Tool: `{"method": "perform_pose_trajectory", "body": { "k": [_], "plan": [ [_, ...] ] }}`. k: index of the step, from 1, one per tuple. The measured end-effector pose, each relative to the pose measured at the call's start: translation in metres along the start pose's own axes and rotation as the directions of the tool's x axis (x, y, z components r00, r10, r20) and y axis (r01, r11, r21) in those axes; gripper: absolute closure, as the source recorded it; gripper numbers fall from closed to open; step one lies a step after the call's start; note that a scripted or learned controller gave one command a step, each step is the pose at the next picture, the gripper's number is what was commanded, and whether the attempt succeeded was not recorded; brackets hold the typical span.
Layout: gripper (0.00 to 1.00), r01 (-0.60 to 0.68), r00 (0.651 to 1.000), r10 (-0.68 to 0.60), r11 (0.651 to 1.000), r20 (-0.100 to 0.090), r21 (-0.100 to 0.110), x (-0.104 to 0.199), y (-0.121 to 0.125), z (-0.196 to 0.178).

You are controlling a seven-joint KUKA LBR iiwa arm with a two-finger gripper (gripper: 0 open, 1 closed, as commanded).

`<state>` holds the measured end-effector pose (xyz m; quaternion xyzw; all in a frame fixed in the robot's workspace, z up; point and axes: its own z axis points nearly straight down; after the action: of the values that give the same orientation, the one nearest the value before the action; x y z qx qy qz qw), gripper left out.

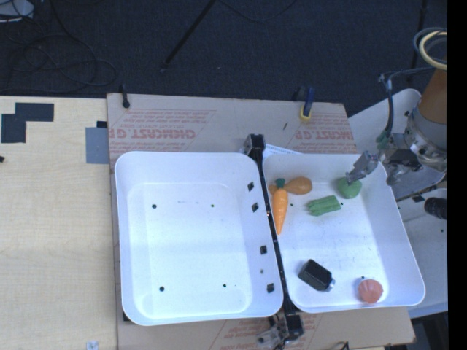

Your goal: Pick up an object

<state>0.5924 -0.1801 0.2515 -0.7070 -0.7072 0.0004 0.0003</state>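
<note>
A small green lump (349, 188) is sitting in the right bin (398, 224), close to its far right side. The gripper (381, 168) is hanging just above and beside the lump, and its grey fingers (360, 169) are spread apart with nothing between them. One finger is reaching down next to the lump. The grey arm (432, 126) is coming in from the right, with an orange band above the wrist.

A green pickle (323, 205) is lying near the lump, a little to the left. An orange blob (298, 186) is resting farther left, and a carrot (279, 207) is lying beside the wall between the bins. A black block (316, 275) is sitting near the front of the bin, and a pink ball (370, 290) is sitting in the front right corner.

The left bin (131, 195) is sitting just beside the right one. Both bins are resting on brown cardboard (190, 126)
</note>
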Motion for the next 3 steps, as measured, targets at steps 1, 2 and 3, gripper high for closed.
{"method": "perform_pose_trajectory", "body": {
  "k": [1,2,3],
  "plan": [
    [0.0,0.001,1.0,-0.001,1.0,0.005,-0.014,-0.004,-0.014,-0.206],
    [0.0,0.005,1.0,-0.005,1.0,0.0,-0.005,0.063,-0.03,-0.289],
    [0.0,0.006,1.0,-0.006,1.0,-0.001,0.004,0.15,-0.061,-0.286]
  ]
}}
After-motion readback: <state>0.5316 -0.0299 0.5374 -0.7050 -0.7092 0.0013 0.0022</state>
